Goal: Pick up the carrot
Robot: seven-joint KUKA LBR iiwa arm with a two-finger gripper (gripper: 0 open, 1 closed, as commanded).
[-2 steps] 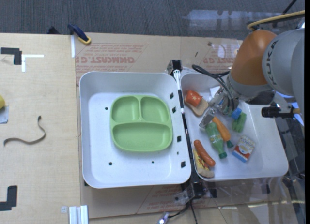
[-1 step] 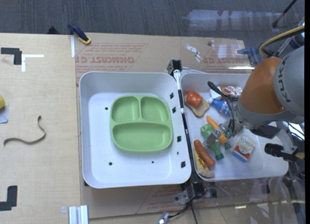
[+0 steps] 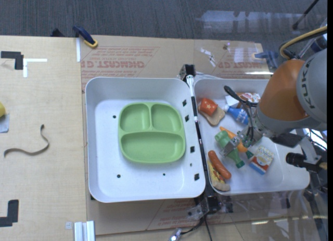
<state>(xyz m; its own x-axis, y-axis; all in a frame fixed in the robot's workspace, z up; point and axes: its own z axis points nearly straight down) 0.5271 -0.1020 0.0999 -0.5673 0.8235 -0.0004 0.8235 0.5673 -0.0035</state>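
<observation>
Just beside end effector [image 3: 243,142], seemingly, carrot [image 3: 227,130].

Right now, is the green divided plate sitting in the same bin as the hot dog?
No, the green plate lies in the left bin, while the hot dog lies in the right bin.

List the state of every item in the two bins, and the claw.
green plate: flat in the left bin, nothing on it
carrot: lying in the right bin, beside the claw
hot dog: lying near the front wall
claw: low among the toys; grip unclear
</observation>
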